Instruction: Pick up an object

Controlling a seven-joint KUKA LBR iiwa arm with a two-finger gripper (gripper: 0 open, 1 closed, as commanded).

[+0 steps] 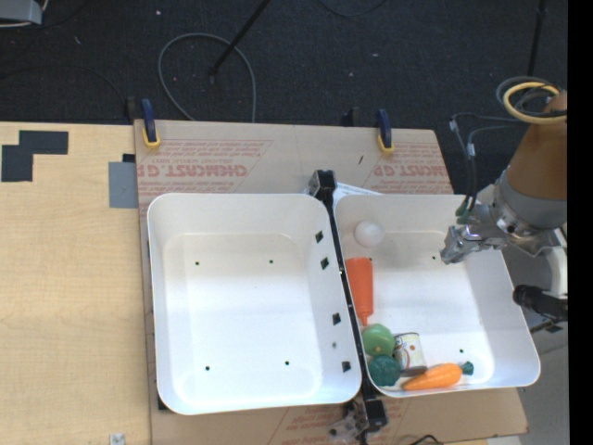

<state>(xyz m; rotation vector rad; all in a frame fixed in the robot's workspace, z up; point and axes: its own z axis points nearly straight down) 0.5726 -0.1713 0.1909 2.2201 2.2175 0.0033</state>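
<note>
With the metal two-finger gripper (460,241) at the right bin's (491,295) upper right, finger state indiscernible, we centre over the small white ball (369,234) at upper left before descending.

Dark carpeted floor (389,54) with looping cables (206,68), pale wooden benchtop (65,295), clamped cardboard sheet (278,160)
</note>
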